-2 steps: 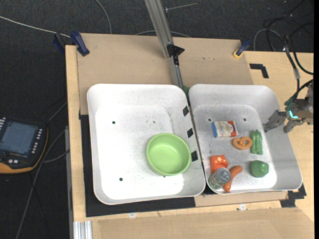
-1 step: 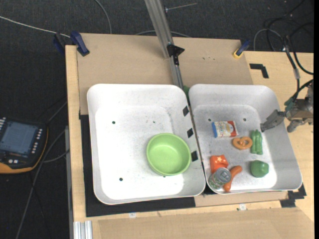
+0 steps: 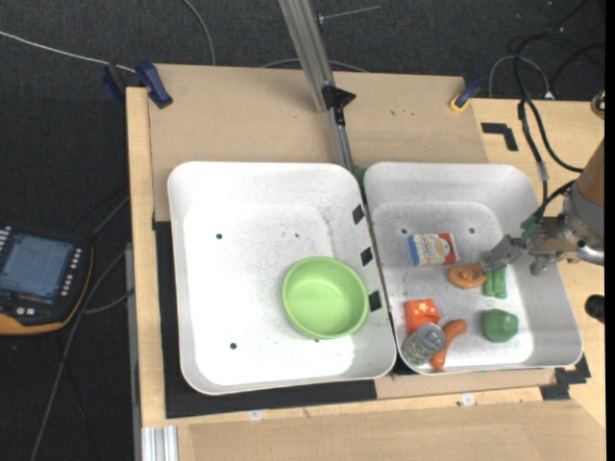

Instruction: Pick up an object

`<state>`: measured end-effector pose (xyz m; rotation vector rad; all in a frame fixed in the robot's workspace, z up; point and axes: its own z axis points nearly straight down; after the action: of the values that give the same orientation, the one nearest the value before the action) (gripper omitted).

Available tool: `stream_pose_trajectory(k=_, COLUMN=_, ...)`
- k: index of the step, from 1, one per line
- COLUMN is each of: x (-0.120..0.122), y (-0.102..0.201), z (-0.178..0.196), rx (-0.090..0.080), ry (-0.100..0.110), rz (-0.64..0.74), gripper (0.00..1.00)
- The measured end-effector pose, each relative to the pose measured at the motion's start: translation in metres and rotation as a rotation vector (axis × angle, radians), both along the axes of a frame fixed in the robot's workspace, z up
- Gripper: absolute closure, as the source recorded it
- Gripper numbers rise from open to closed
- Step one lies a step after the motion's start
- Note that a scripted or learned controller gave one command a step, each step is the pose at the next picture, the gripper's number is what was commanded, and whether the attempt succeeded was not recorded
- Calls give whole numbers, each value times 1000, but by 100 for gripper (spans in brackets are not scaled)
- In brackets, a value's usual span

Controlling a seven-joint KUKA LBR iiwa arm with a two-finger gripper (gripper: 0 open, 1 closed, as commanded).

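Nearest me, at six o'clock, toys crowd the right bin (image 3: 548, 286); my gripper (image 3: 517, 255) hangs released above them.

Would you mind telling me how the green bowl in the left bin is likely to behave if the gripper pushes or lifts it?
The green bowl looks like thin plastic, so probably light and rigid. It sits upright on the left bin's smooth floor, so a sideways push would likely slide it rather than tip it. Its rim seems the only graspable part; the curved wall may slip.
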<state>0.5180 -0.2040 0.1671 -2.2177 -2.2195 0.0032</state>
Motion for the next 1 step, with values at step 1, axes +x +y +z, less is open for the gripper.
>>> stream_pose_trajectory(k=1, x=1, y=5, z=-61, rx=1, ry=1, rz=0, gripper=0)
